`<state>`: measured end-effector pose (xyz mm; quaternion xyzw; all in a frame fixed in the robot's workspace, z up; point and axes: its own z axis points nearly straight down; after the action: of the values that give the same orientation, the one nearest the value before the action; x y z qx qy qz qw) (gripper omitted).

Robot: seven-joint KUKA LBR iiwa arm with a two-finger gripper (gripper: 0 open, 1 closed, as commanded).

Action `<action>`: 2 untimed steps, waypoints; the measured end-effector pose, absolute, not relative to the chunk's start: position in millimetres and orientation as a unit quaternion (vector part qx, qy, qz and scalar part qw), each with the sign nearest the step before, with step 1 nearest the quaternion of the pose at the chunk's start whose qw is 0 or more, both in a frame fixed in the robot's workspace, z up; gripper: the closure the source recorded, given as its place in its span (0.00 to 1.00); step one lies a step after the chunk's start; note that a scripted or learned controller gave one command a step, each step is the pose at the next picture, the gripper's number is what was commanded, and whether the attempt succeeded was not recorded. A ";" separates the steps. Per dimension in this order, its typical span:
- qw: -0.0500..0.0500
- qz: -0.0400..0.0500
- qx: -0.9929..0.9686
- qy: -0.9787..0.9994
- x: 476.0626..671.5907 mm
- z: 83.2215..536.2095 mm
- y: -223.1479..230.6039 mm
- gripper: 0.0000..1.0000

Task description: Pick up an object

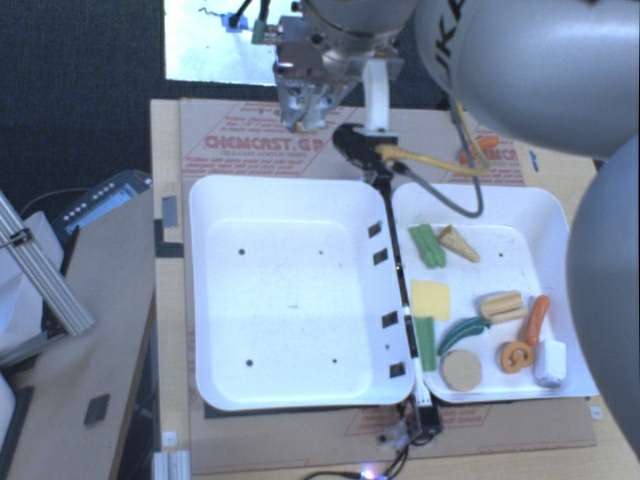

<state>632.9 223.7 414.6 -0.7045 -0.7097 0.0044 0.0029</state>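
My gripper (pixel 305 108) hangs high above the bench, over the cardboard behind the left bin's far rim; nothing shows between its fingers. The right bin (pixel 545 204) holds several toy food items: a green pod (pixel 428 245), a tan cone (pixel 458 243), a yellow square slice (pixel 431 299), a bread roll (pixel 501 306), a dark green curved piece (pixel 461 332), an orange carrot (pixel 537 319), an orange pretzel (pixel 516 356), a tan round cracker (pixel 462 370) and a white piece (pixel 550 361). The gripper is far from all of them, up and to the left.
The left bin (pixel 290 298) lies beside the right one, with a black clipped divider (pixel 395 268) between them. A yellow cable (pixel 440 160) and a grey one trail over the right bin's far rim. The arm's grey body (pixel 540 48) covers the upper right.
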 end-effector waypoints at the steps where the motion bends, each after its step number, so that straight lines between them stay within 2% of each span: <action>1: -0.003 -0.007 -0.704 -0.710 639.3 543.7 231.5 1.00; 2: 0.001 -0.001 -0.704 -0.710 592.7 535.8 234.9 1.00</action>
<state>592.7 234.9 535.8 -0.7043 -0.7099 -0.0008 0.0008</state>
